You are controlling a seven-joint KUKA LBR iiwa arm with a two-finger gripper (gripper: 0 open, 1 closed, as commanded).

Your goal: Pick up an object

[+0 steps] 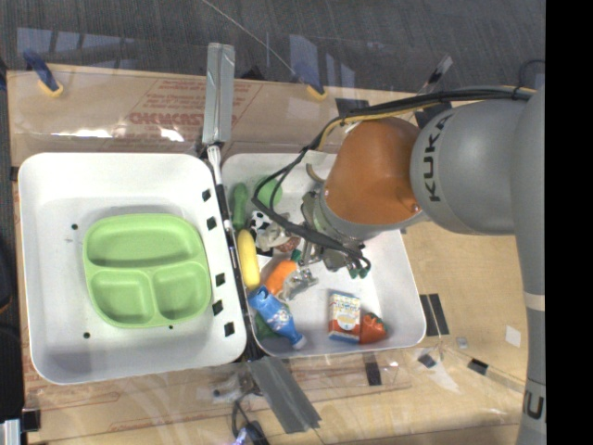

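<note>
Starting at the left, the left bin [56, 276] carries a green divided tray [146, 269] near its middle and nothing else that can be made out, so no object has been moved across yet. A grey divider bar [219, 95] runs above the seam between the bins. The right bin [408, 295] holds the candidates: a green vegetable [240, 204] and a yellow banana [247, 258] along its left wall, an orange piece [276, 274] just beside them, a blue packet [274, 316] at the near-left corner, and a small carton [344, 313] touching a red item [371, 327] along the near edge. The gripper [298, 281] hangs low over the orange piece, and whether it is spread or closed cannot be told, nor whether anything sits in it. By that reading the pick is not yet done; grasp and lift remain. Both bins rest on a brown bench [463, 378] under clear sheeting, with dark carpet [111, 7] beyond its far edge.
</note>
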